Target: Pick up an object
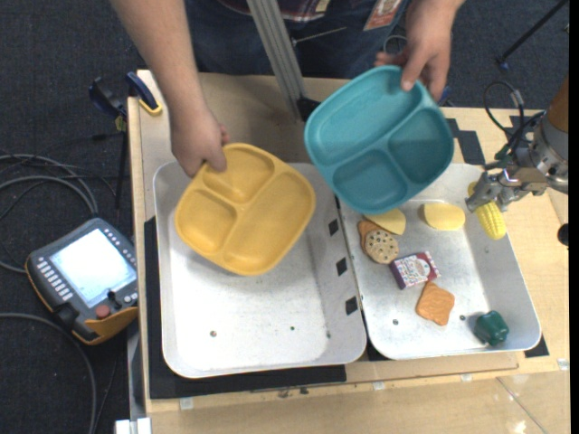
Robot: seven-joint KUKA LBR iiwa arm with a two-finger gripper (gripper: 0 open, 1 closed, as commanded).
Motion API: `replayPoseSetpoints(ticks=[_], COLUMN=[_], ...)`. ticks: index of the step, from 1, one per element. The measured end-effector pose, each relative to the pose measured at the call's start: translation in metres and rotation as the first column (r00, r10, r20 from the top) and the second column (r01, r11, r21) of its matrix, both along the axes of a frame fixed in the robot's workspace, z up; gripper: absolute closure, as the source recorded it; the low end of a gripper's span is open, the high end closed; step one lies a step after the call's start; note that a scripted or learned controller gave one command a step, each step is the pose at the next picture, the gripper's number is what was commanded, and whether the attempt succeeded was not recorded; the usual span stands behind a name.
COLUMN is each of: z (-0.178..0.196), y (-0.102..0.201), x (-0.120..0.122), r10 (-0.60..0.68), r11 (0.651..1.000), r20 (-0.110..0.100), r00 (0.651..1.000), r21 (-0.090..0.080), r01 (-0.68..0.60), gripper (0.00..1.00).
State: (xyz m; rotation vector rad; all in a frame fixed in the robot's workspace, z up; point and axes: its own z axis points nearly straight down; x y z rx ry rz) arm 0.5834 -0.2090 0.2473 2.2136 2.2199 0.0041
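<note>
- A person stood at twelve o'clock, one hand (pixel 201 145) on a yellow tray (pixel 244 208), the other hand (pixel 425 48) holding a teal tray (pixel 380 141) tilted in the air.
- Two white bins sat side by side: the left bin (pixel 262 333) at nine o'clock and the right bin (pixel 525 319) at three o'clock, their inner rims touching.
- The yellow tray, one of two divided trays, lay across the left bin's far half, leaving its near half bare and open.
- The teal tray hung over the right bin's far left corner, above the rim between the bins.
- The gripper (pixel 496 191) sat at the right bin's three o'clock rim; whether it was open or closed, I cannot tell.
- Seven small things lay in the right bin, all apart from the near rim: one corn cob (pixel 490 219) just beside the gripper, two yellow pieces (pixel 443 215), one cookie (pixel 381 245), one packet (pixel 413 269), one orange piece (pixel 435 305), one green block (pixel 493 328) at five o'clock.
</note>
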Motion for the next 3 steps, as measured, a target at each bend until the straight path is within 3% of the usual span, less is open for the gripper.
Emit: replayPoseSetpoints(ticks=[3], z=[-0.015], y=[0.157], x=[-0.027], r10=[0.005], r11=[1.000], r20=[-0.008], r00=[1.000], r21=[0.005], r01=[-0.005], gripper=[1.00])
